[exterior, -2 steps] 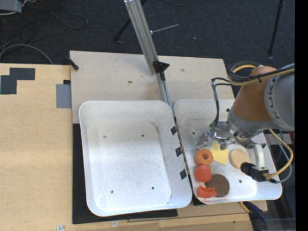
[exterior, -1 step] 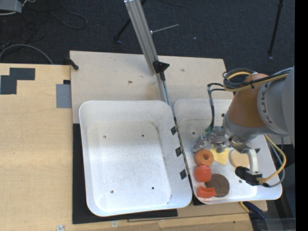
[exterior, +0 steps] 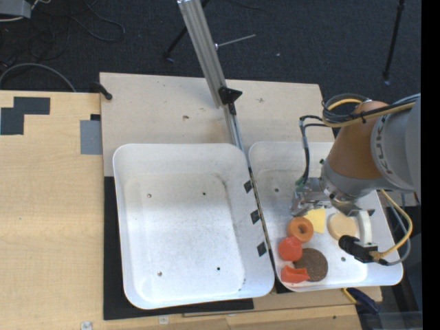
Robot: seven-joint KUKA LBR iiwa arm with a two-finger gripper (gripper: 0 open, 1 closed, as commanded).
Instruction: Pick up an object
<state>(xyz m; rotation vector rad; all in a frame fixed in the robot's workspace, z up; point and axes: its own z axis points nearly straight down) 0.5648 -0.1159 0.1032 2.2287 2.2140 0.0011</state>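
My gripper (exterior: 304, 201) hangs low over the right bin (exterior: 275, 163), reaching in from the right. Just under and in front of it lie an orange ring (exterior: 300, 228) and a pale yellow piece (exterior: 317, 219). A red ball (exterior: 289, 248), a brown disc (exterior: 313, 263) and a small red-orange piece (exterior: 294, 275) sit nearer the bin's front edge. A beige round thing (exterior: 341, 225) lies to the right of the yellow piece, partly under the arm.
The left bin (exterior: 179, 225) stands beside the right one, with black clips along the shared rim. A slanted metal rail (exterior: 206, 53) rises behind the bins. All the objects crowd the right bin's front half.
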